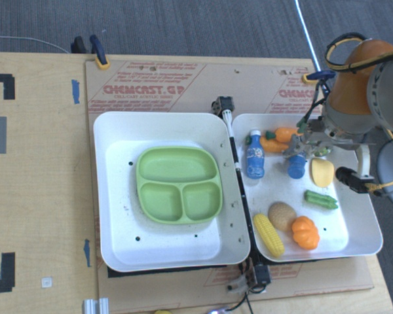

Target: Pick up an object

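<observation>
my claw (pixel 300 150) hangs low in the right bin (pixel 360 244), right over a small blue object (pixel 296 167), beside the blue bottle (pixel 254 156) and the carrot (pixel 280 139); i cannot tell whether it is open or closed

Grey arm (pixel 385 103), orange band (bulbous, glossy), black and yellow cables looped above, metallic gripper (pixel 306 150)
</observation>
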Tool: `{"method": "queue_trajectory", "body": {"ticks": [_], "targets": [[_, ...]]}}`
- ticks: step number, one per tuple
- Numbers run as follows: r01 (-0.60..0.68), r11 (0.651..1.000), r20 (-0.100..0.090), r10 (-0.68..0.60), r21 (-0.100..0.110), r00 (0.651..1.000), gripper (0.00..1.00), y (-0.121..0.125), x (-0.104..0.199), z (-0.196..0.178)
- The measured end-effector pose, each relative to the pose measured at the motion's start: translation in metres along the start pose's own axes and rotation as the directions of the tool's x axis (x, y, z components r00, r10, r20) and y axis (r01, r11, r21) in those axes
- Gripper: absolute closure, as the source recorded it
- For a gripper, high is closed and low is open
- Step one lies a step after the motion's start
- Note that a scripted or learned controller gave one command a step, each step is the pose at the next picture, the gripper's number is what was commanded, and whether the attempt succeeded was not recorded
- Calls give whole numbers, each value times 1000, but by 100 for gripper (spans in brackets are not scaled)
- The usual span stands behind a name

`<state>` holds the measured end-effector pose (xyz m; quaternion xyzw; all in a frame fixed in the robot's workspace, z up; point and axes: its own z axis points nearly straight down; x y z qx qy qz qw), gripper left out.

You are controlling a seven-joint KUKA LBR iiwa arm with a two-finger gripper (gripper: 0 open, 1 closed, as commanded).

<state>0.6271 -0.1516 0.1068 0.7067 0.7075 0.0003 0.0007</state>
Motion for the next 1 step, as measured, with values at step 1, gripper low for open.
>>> {"method": "queue_trajectory", "body": {"ticks": [1], "targets": [[1, 1000, -2, -1, 3, 1000, 100, -38, 50, -74]]}}
